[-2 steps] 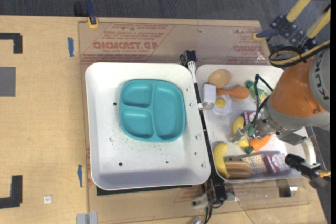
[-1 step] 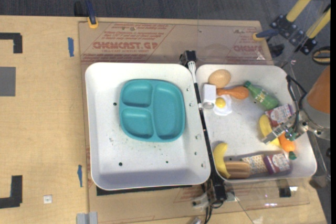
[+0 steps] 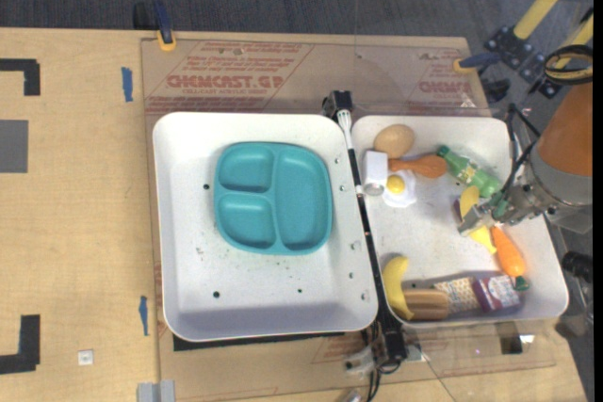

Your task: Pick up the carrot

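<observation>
Carrot [image 3: 508, 249] lies in the right bin [image 3: 556, 297], near its right wall, just above a purple packet [image 3: 485, 293]. Gripper [image 3: 479, 219] hangs close by the carrot's upper end; whether its fingers are spread or closed, I cannot tell. A teal plate [image 3: 274, 197] sits in the left bin [image 3: 179, 231].

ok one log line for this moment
arm: over right bin | claw: beside carrot | carrot: lying in bin | step: not lifted
</observation>
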You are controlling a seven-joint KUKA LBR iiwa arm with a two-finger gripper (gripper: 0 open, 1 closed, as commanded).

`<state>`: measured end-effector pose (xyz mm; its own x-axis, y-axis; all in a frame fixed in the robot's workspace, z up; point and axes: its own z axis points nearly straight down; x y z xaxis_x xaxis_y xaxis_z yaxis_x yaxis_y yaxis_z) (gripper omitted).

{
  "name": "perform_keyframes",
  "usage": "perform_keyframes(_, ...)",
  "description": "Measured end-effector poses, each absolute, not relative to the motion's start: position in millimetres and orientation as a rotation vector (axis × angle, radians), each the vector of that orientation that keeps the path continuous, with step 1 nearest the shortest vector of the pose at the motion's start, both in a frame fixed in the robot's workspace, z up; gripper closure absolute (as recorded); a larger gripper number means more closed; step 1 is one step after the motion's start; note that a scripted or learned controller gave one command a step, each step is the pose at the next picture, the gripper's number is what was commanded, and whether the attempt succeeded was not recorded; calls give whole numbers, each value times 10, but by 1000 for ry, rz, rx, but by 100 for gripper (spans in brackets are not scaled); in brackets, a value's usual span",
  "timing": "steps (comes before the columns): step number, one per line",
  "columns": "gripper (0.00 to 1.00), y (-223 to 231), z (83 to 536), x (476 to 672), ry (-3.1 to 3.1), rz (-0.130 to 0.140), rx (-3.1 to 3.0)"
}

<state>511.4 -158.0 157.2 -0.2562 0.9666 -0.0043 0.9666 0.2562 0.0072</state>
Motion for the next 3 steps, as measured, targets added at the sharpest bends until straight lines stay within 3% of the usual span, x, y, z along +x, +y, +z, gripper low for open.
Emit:
perform_keyframes(1, 100, -2164, 1098, 5628, 2455, 2, 1960)
perform_keyframes(2, 0, -2164, 1089, 5624, 2456, 0, 1961)
perform_keyframes(3, 0, -2203, 895, 4867, 2690, 13, 1606)
